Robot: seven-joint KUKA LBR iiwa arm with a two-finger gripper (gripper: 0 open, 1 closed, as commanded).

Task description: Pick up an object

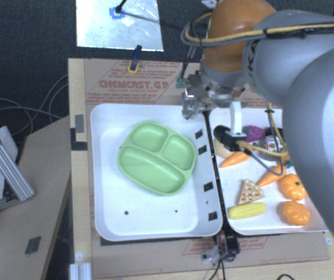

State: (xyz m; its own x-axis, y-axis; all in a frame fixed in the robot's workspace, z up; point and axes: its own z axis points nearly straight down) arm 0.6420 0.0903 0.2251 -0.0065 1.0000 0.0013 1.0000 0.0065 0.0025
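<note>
Gripper (pixel 193 107) is hovering at the far end of the bins, approx over the shared wall btw left bin (pixel 97 174) and right bin (pixel 231 179). Can't tell if it's released or clamped, & nothing is showing in its grasp.

Candidate objs are all sitting in the right bin: carrot (pixel 235 158) just beside the wall, purple grapes (pixel 254 134) behind it, 2nd carrot (pixel 269 178), pizza wedge (pixel 250 191), corn cob (pixel 247 210), two orange pumpkins (pixel 292 186) toward view's lower right. Green divided plate (pixel 157 156) is lying alone in the left bin.

Risks, my read:
- Dropping straight down is likely hitting the wall, not an obj.
- Going for the carrot is risking nudging neighbours, since the toys are lying close.
- Round pumpkins are prob prone to slipping out.
- Plate is looking too flat & wide to pinch.
</note>
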